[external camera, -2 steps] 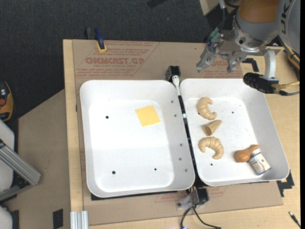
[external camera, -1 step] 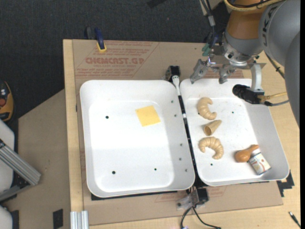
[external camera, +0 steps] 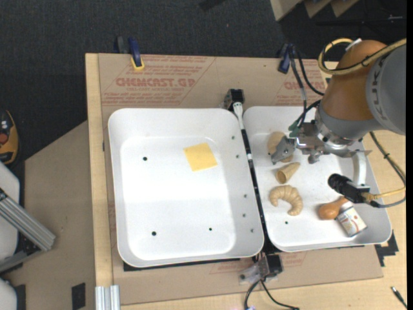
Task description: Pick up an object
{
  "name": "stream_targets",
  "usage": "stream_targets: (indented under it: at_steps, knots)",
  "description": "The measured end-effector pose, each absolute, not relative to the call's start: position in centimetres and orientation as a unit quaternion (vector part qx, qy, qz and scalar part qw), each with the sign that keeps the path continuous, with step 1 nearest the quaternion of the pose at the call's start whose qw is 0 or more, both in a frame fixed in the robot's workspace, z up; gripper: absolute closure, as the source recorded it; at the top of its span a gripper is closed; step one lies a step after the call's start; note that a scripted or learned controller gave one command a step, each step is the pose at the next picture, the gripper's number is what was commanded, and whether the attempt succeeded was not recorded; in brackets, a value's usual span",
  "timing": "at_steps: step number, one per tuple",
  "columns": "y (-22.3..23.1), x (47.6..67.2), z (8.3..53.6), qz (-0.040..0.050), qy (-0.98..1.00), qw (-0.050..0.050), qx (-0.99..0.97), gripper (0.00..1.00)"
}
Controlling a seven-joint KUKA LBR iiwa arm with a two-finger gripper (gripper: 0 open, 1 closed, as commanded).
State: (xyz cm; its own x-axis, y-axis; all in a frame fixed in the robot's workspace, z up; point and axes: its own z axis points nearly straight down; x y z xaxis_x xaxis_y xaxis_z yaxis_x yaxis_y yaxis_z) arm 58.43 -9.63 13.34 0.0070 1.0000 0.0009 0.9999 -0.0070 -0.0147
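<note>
1. The arm (external camera: pixel 361 82) reaches into the right bin (external camera: pixel 381 228); its jaws hang above a tan roll (external camera: pixel 276 141).
2. I cannot tell whether the jaws are open or closed.
3. A croissant (external camera: pixel 287 199), a cone (external camera: pixel 288 171) and a small bottle (external camera: pixel 352 220) lie in the same bin.
4. A yellow square (external camera: pixel 200 156) lies in the left bin (external camera: pixel 129 237).

Smooth, glossy white plastic in both bins (external camera: pixel 129 192); matt brown board with red print for the worktop (external camera: pixel 161 76); satin orange-and-grey shell on the arm (external camera: pixel 361 89); dull, rough dark carpet (external camera: pixel 64 18) around.
</note>
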Motion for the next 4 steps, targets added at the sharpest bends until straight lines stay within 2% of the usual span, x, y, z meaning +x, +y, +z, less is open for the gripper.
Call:
stream_targets:
  at_steps: [1, 2, 3, 4]
  knots:
    - [-9.2, 58.8, 8.2, 0.0016, -0.707, 0.002, -0.707, 0.0]
    - [-9.2, 58.9, 9.5, -0.0004, -0.706, -0.001, -0.708, 1.0]
    - [-3.4, 65.0, 19.2, -0.0061, -0.71, -0.005, -0.704, 1.0]
    - [-2.3, 66.8, 19.9, -0.0017, -0.708, -0.002, -0.706, 1.0]
